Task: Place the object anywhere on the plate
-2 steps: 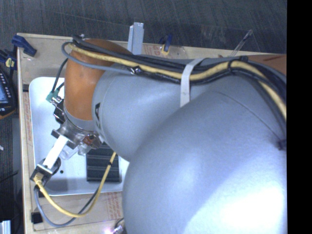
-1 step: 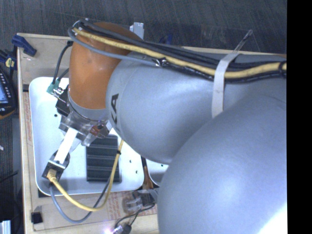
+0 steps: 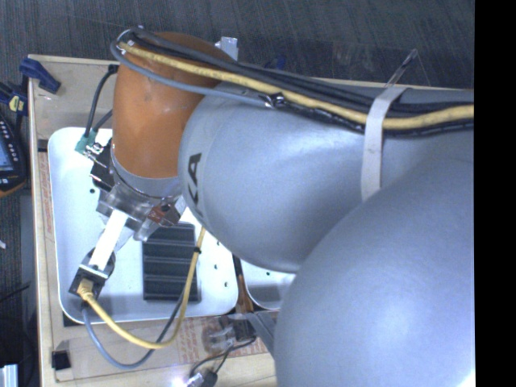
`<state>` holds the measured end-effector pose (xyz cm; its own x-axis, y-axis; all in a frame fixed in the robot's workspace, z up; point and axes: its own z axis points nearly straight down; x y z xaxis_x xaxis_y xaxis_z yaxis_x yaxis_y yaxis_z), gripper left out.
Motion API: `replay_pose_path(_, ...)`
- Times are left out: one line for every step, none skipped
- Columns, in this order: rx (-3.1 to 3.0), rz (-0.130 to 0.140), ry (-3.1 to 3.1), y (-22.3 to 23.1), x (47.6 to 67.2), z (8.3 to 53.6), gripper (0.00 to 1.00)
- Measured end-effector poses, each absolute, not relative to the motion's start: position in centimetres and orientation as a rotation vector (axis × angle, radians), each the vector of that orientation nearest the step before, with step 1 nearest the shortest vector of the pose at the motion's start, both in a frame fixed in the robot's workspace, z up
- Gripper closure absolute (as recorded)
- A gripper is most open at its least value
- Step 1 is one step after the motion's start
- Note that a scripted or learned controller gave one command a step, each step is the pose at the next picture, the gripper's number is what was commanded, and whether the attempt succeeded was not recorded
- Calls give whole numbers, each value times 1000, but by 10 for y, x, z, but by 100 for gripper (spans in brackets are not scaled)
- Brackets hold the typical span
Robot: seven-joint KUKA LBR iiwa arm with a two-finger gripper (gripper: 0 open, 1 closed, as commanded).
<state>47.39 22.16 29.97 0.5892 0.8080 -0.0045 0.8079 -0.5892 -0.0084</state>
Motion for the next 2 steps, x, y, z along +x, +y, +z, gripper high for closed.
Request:
replay_pose_path(-2742,10,-1529,120,475,220,100)
replay_pose_path(-2791,9,-1438,160,500,90,100)
